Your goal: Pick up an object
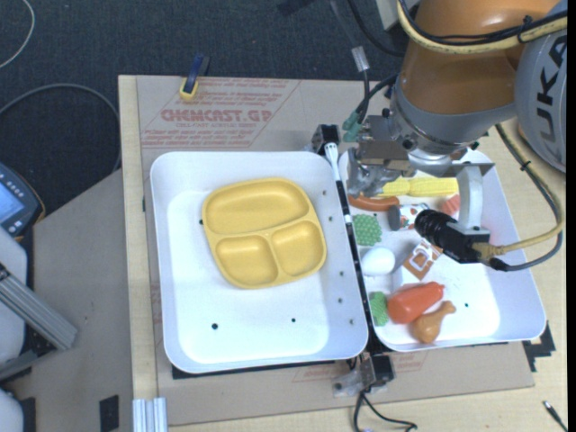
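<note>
Tool [364, 180] low over orange-red hot dog [373, 202], yellow corn [421, 187] beside

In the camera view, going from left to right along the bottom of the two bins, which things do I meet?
Yellow divided tray → white egg → red pepper → chicken drumstick.
</note>
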Robot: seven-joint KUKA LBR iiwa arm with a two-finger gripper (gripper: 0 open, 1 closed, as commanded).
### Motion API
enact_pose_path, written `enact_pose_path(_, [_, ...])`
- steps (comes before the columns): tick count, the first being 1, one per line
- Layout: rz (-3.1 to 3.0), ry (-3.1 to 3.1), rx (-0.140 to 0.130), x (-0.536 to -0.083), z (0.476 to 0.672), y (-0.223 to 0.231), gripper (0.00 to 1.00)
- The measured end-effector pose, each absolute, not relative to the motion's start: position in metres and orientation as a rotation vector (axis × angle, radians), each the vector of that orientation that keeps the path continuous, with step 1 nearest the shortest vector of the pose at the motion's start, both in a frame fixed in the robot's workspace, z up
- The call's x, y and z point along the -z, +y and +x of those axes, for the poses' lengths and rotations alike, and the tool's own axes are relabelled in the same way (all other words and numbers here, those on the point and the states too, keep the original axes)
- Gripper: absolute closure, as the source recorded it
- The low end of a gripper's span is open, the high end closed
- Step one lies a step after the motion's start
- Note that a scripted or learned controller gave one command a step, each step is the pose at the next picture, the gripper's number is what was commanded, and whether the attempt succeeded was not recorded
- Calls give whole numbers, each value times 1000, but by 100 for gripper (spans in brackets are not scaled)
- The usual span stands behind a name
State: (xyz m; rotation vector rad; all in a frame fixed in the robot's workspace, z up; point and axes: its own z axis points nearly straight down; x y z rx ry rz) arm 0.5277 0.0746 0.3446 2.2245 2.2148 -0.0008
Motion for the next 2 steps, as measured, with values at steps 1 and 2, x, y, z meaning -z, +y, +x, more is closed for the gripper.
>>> enact_pose_path(1, [2225,2221,5,-330,533,67,100])
enact_pose_path(2, [2221,2233,11,-269,490,122,100])
